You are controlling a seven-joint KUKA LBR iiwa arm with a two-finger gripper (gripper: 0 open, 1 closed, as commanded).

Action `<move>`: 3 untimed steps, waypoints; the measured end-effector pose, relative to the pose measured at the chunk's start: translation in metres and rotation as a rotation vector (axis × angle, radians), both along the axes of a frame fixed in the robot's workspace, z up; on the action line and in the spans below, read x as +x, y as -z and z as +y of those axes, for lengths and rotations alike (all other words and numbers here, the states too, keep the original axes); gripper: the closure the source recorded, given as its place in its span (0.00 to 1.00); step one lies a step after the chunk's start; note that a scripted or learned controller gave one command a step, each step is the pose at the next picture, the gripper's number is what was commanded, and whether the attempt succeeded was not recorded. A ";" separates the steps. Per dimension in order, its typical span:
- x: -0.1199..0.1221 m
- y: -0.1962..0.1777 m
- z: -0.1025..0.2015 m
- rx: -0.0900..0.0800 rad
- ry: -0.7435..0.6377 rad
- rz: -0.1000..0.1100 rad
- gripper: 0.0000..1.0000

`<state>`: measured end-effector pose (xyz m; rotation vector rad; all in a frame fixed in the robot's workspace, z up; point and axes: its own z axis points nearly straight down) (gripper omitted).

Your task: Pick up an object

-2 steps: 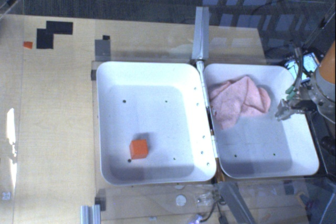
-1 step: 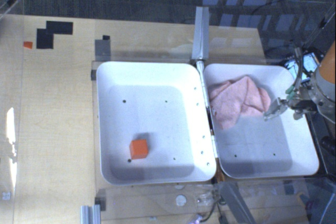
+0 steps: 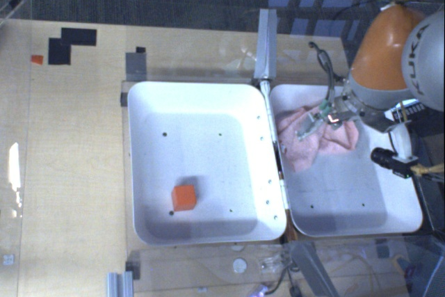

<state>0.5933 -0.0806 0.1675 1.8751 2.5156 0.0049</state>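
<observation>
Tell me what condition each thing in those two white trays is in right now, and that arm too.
Orange block: lying flat in the left bin, untouched.
Pink cloth: crumpled in a heap in the right bin, against its left wall.
Gripper: down at the cloth's top; its grip cannot be told.
Arm: reaching in over the right bin.

Wooden bench [image 3: 76, 170] under two white bins [image 3: 201, 101]

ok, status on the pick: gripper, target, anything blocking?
Gripper down in right bin, over the pink cloth; grip unconfirmed. Orange block sits alone in left bin, untouched. Nothing blocking either.
</observation>
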 end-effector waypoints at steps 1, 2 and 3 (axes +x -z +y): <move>-0.005 0.075 -0.070 -0.003 -0.027 -0.009 0.00; 0.066 0.078 -0.057 0.000 0.177 -0.006 0.00; 0.075 0.080 -0.111 0.008 0.007 0.017 0.00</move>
